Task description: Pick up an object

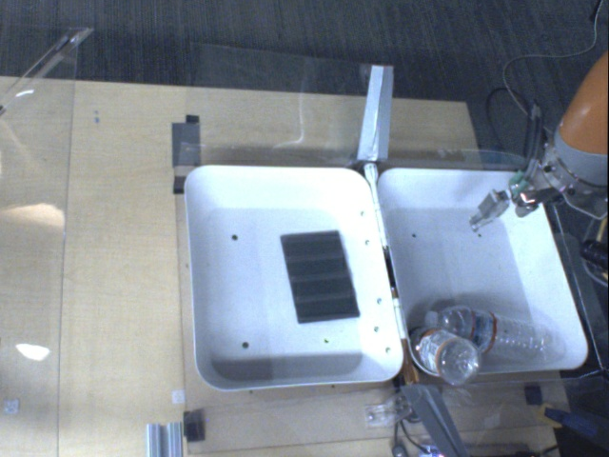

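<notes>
From where I stand, two white bins sit side by side on the pale wooden desk [105, 284]. The left bin [214, 255] has a dark ribbed rectangular pad [321, 276] lying flat near its middle, turned slightly askew. The right bin [533, 265] holds a clear plastic bottle [481, 336] on its side in the near corner, its wide end against the wall nearest the left bin and close to the front rim. The arm [585, 136] comes in from the right, its orange band showing at the edge. Its tool [490, 209] hangs over the far right part of the right bin, well apart from the bottle, with nothing between its fingers. Whether those fingers are spread or closed I cannot tell.
</notes>
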You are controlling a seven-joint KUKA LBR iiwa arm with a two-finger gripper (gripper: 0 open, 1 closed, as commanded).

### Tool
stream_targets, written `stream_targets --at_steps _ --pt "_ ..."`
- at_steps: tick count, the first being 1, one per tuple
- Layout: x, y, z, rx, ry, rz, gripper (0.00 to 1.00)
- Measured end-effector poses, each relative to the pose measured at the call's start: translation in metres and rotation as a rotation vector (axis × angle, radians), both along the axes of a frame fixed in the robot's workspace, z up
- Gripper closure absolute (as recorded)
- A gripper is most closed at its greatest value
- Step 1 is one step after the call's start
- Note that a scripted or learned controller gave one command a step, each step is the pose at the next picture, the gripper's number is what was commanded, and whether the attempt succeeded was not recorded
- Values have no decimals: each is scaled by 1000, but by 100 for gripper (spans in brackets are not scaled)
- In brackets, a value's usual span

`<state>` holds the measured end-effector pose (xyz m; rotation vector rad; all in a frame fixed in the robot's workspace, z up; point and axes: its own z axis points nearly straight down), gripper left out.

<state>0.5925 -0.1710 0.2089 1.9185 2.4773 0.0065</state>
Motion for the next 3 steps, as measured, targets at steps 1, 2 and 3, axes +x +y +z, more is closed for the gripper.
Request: stream_targets --at_steps 1,2,3 --pt "-18 64 -119 0 -6 36 0" --pt "71 64 -121 1 5 73 0" --pt "55 24 -39 2 1 -179 0"
